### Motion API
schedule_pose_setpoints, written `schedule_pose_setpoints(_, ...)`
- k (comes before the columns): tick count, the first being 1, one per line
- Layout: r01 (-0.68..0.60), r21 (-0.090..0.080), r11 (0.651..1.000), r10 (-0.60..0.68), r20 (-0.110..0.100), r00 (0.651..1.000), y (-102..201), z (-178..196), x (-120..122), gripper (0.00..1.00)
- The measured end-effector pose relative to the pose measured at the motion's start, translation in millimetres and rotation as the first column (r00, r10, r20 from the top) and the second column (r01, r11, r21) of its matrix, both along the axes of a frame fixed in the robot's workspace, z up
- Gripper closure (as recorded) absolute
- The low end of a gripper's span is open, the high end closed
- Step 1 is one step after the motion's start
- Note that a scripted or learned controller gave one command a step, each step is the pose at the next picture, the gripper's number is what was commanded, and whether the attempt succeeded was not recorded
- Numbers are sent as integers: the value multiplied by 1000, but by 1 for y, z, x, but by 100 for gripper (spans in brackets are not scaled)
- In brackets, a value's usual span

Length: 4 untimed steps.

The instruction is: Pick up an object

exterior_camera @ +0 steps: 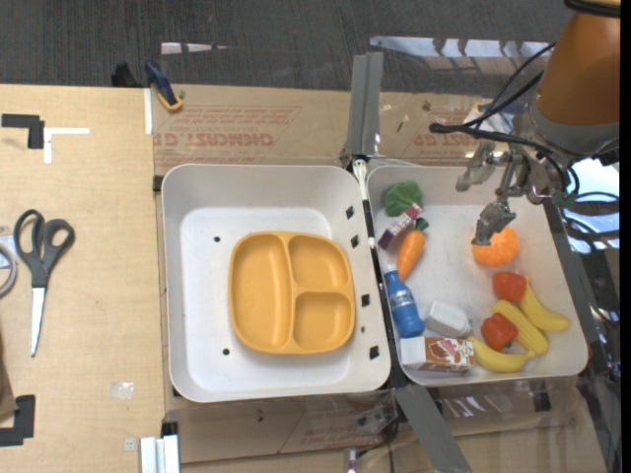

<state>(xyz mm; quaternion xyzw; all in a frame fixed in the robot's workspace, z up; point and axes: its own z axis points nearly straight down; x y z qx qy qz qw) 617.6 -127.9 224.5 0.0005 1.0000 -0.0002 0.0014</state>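
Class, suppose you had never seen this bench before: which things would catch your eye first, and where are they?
Probably the yellow divided plate, alone in the left bin. Next, the bright toy food crowded in the right bin: a carrot, bananas and an orange fruit, with the gripper right above that fruit. Scissors lie on the wooden bench at far left.

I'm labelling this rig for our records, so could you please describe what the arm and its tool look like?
The arm shows a broad rounded orange band above a grey wrist section. Thin black cables loop around the wrist and trail to the side. The tool is bare grey metal, with slim fingers hanging from a small blocky mount.
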Motion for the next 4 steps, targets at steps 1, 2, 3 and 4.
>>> schedule_pose_setpoints(1, 2, 0, 1000, -2, 0, 1000, -44, -116, -21, 0)
schedule_pose_setpoints(2, -27, -2, 1000, 27, 3, 1000, -68, -130, -22, 0)
schedule_pose_setpoints(3, -31, -5, 1000, 31, 9, 999, -67, -119, -19, 100)
schedule_pose_setpoints(4, 179, 1, 984, -179, 4, 984, -8, -131, 23, 100)
